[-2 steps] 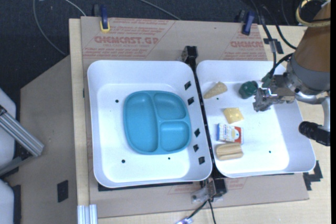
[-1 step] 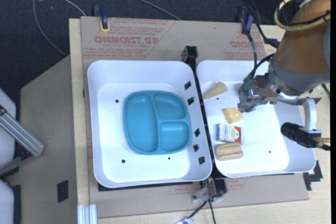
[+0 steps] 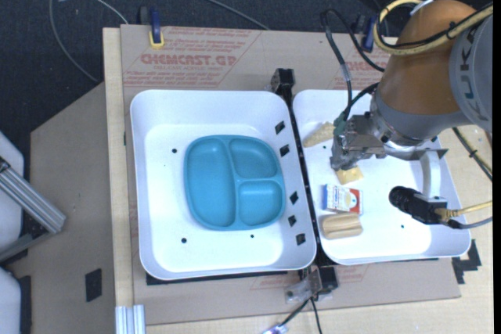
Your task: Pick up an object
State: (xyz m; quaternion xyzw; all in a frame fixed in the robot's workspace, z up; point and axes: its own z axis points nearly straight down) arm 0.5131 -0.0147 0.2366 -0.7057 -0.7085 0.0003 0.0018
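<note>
yellow piece (image 3: 351, 175) half under claw (image 3: 344, 161), arm (image 3: 427, 51) cropped

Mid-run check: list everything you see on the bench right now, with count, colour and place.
Bins: two, white, side by side on the board.
Divided plate: one, blue, middle of left bin.
Wedge: one, cream, right bin's far-left part.
Yellow piece: one, yellow, right bin, directly under the gripper.
Carton: one, white with blue and red, right bin's left side.
Roll: one, tan, right bin's near-left corner.
Board: one, brown with red print, under the bins.
Clamp: at least one, blue, board's far-left edge.
Arm: one, grey with orange, reaching from the right.
Gripper: one, grey, over right bin.
</note>
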